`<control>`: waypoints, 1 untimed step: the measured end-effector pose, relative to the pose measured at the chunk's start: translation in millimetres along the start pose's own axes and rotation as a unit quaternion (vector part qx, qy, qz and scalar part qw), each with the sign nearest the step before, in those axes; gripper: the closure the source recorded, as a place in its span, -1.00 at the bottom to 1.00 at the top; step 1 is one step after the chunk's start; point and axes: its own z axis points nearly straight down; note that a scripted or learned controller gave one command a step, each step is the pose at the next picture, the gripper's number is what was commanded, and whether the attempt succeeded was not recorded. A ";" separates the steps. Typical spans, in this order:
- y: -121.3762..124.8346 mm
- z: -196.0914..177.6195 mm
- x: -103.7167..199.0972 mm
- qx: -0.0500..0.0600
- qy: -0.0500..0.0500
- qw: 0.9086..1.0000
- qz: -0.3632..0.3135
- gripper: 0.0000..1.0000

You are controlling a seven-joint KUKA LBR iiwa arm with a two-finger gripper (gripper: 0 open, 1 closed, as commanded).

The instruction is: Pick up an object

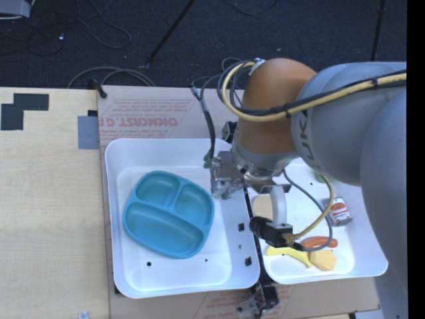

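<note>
Nearest me, in the right bin (pixel 372 268), a yellow utensil (pixel 311 258) lies with an orange piece (pixel 320 242) just behind it. A small red-and-white can (pixel 339 212) lies farther back by the arm. In the left bin (pixel 166 275), a blue divided plate (pixel 169 212) lies flat. The tool (pixel 224 178) hangs at the plate's far right corner, by the wall between the bins. I can't tell whether it is open or closed. Printed cardboard (pixel 143 118) lies beyond on the bench (pixel 46 211).

On my feed the plate (pixel 169 214) is turquoise-blue, the left bin (pixel 179 274) and right bin (pixel 362 244) plain white. I make the utensil (pixel 311 258) pale yellow, the stick (pixel 319 242) orange (quite vivid), the can (pixel 340 212) red-and-white.
</note>
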 end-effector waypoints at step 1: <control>0.9 -1.1 -2.2 -0.001 -0.001 1.000 0.002 -1.00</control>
